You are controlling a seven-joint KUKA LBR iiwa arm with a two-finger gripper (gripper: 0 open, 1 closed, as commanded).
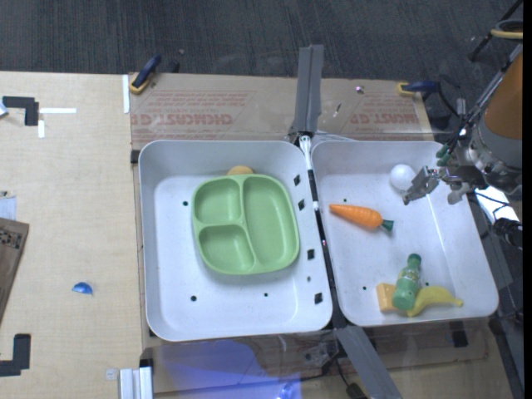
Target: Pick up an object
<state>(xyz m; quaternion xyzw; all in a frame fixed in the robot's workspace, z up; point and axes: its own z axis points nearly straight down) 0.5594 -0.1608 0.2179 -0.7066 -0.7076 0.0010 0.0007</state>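
The right bin (465, 248) holds an orange carrot (359, 216) near its middle and a small white ball (401, 174) toward the back. A green bottle (406, 285) lies across a yellow banana (432, 299) at the front. My gripper (434, 189) hangs over the bin's back right part, just right of the white ball. It is open, with nothing between its fingers. The carrot lies to its lower left.
In the left bin (166, 248) sits a green divided plate (246, 223), with a small yellow-orange object (240, 171) peeking out behind its far rim. A grey divider bar (309, 90) rises between the bins at the back. Brown cardboard (216, 110) lies behind them.
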